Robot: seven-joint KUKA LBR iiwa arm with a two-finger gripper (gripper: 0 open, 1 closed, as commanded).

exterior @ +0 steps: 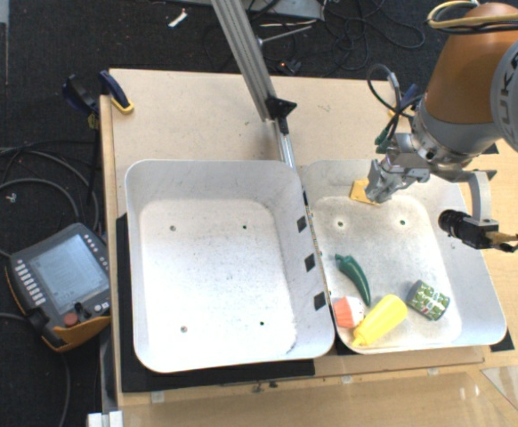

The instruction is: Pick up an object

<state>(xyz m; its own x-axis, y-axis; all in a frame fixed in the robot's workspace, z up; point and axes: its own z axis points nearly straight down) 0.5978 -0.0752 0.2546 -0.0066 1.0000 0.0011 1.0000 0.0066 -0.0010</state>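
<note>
You cannot tell how your tool is set, and the small flat yellow piece touching it by the white bin wall could slip away.

The left bin lay bare across its whole floor, so a reach had open room there, and the middle of the right bin was open too. Along that bin's near edge a green pepper, a red-and-white piece, a yellow object and a green can crowded together. The end effector hung over the far rim beside a yellow block, and a slanted metal rail crossed the surface beyond.
</note>
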